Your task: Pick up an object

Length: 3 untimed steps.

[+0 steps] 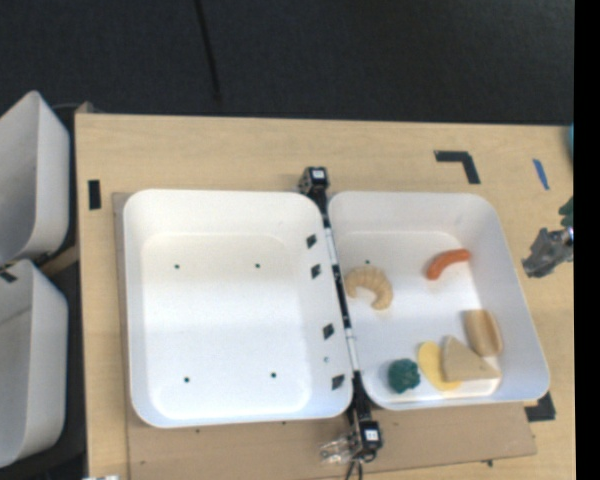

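The right bin (pixel 500 230) holds several small toy foods. A tan croissant (pixel 369 286) lies near its left wall and an orange sausage-like piece (pixel 446 262) sits toward the back. A brown bread roll (pixel 482 331) rests by the right wall. At the front lie a beige wedge (pixel 466 363) on top of a yellow piece (pixel 430 361), and a green lump (pixel 404 374). My gripper (pixel 547 251) shows as a dark grey shape at the view's right edge, outside the right bin's rim, apart from all the objects.
The left bin (pixel 140 268) sits beside the right one, joined by black clips (pixel 314 179) along the shared wall. Two white containers (pixel 15 188) stand off the bench's left side. Black tape marks (pixel 460 163) lie on the wooden bench top behind the bins.
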Each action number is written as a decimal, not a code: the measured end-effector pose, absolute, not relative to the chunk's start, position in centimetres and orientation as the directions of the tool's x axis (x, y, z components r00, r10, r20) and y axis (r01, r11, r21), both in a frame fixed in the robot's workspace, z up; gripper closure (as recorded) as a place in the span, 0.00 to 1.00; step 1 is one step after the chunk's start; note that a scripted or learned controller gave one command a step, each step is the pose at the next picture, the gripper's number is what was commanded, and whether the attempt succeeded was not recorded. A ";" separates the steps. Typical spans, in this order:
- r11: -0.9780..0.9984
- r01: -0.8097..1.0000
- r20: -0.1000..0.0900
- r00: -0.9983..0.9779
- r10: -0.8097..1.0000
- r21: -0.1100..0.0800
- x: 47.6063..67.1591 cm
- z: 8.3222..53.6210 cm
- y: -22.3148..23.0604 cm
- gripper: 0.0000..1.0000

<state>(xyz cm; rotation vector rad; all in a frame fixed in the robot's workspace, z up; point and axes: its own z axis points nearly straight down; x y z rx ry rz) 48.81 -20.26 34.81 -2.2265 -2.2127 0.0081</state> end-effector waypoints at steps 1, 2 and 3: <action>0.003 1.000 -0.001 -0.003 1.000 0.002 49.0 34.8 -19.4 1.00; 0.003 1.000 -0.003 -0.003 1.000 0.002 50.8 34.4 -19.0 1.00; -0.003 1.000 -0.003 0.003 1.000 -0.002 52.1 30.2 -23.1 1.00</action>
